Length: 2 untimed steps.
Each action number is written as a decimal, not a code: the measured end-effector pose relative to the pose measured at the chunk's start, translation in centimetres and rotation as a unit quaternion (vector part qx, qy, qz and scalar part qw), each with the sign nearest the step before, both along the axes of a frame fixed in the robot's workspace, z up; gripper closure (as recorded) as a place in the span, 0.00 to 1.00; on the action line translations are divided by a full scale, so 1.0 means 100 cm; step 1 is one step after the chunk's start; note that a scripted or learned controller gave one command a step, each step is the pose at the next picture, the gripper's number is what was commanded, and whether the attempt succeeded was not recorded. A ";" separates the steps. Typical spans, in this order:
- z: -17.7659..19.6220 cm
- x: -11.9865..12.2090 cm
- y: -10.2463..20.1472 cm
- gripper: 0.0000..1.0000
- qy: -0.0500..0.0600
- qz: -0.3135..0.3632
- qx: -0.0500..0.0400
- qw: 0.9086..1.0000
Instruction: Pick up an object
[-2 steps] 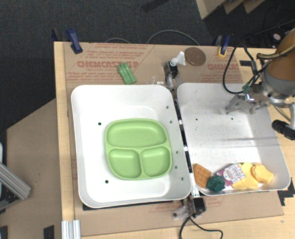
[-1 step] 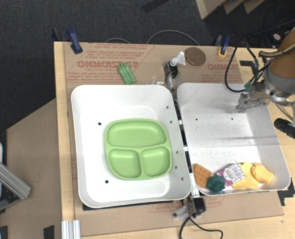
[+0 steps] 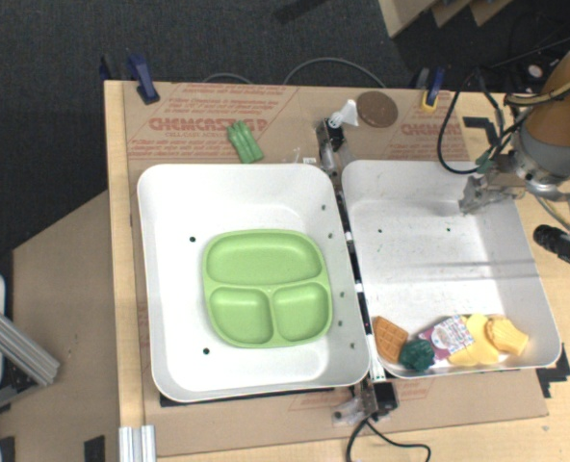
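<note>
I can't tell the tool's (image 3: pixel 479 192) opening from here. Toys (image 3: pixel 453 340) sit crowded in the right bin's (image 3: pixel 429 248) corner, well below-left of it; I expect wall contact or a glancing miss.

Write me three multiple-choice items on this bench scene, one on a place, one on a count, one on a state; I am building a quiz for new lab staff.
1. Where do the small objects lie?
A. On the green tray
B. At the near edge of the right bin
C. On the cardboard behind the bins

2. How many compartments does the green tray have?
A. Two
B. Three
C. Five

3. What state is the green tray in?
A. Flat in the left bin, nothing on it
B. Tipped on its edge
C. Held by the claw

Answers:
1 B: the small objects cluster along the near wall of the right bin.
2 B: the green tray shows one long section and two smaller ones.
3 A: it lies flat in the left bin, while the claw sits over the right bin's far corner.
</note>
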<state>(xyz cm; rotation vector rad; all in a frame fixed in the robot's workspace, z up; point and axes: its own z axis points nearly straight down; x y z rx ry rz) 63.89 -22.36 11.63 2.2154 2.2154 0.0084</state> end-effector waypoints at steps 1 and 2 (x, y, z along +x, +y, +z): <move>0.064 -0.019 0.068 1.00 0.003 0.003 0.002 1.000; 0.028 -0.066 0.071 1.00 0.008 -0.001 0.002 1.000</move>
